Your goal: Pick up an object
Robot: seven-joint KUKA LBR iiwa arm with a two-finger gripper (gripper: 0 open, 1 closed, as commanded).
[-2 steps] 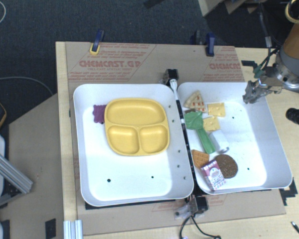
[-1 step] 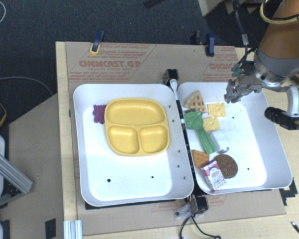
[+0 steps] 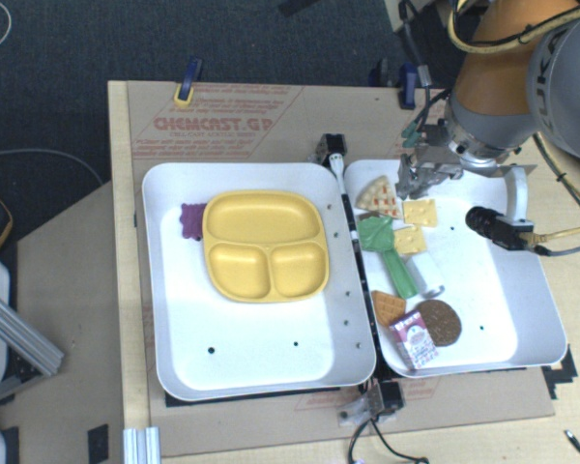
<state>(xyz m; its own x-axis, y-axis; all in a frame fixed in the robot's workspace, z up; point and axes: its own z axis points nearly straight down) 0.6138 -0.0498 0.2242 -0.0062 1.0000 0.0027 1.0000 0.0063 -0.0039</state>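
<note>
The right bin (image 3: 522, 298) holds a scatter of toy food along its left side. A pizza slice (image 3: 377, 198) lies at the top, with a pale yellow cheese square (image 3: 421, 213) beside it and a second yellow square (image 3: 410, 241) just below. A green leafy piece (image 3: 375, 232) and a long green stick (image 3: 401, 276) run down toward an orange cracker (image 3: 388, 307), a brown cookie (image 3: 441, 322) and a small red-and-white packet (image 3: 415, 340). My gripper (image 3: 415, 186) hangs low over the gap between the pizza slice and the upper cheese square.
The left bin (image 3: 242, 356) carries a yellow divided tray (image 3: 266, 245) with a purple item (image 3: 190, 220) tucked at its left edge. A black cable fitting (image 3: 491, 224) juts over the right bin's upper right. The bins' shared wall (image 3: 353, 259) runs close to the food.
</note>
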